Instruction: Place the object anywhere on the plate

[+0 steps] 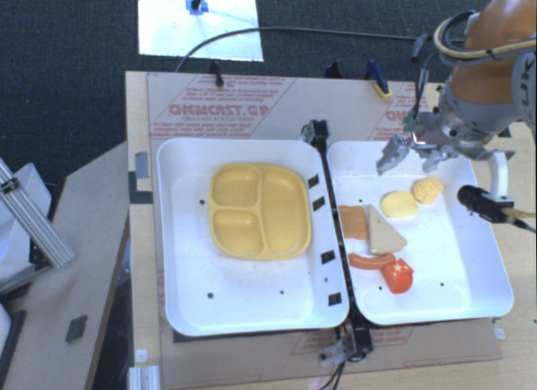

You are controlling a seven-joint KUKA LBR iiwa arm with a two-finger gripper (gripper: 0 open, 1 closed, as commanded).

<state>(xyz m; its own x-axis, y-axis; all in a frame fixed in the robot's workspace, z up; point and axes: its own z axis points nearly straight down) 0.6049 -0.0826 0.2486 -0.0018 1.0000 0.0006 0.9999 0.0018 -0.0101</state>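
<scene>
Object: which piece is meant isn't given; the right bin [470, 296] holds several toy food pieces, all lying flat on its floor, none lifted.
Nearest candidates: a pale yellow oval piece [399, 205] and a small round cracker [428, 189] just beside it, both close under the gripper.
Others: a brown slab [353, 221] touching a tan wedge [385, 234], with a red sausage [367, 260] and a red-orange pepper piece [398, 276] nearer the front.
Handling: I'd judge them all light, rigid plastic, smooth and likely to slip; the oval looks best pinched across its short width, the cracker by its edges since it sits low.
Gripper: the gripper [413, 155] hangs above the back of the right bin with its fingers apart and nothing between them.
Plate: the yellow divided plate [259, 210] sits in the middle of the left bin [180, 296], well apart from the food.
Risk: thin pieces may skid on the bin floor as the fingers come together.
</scene>
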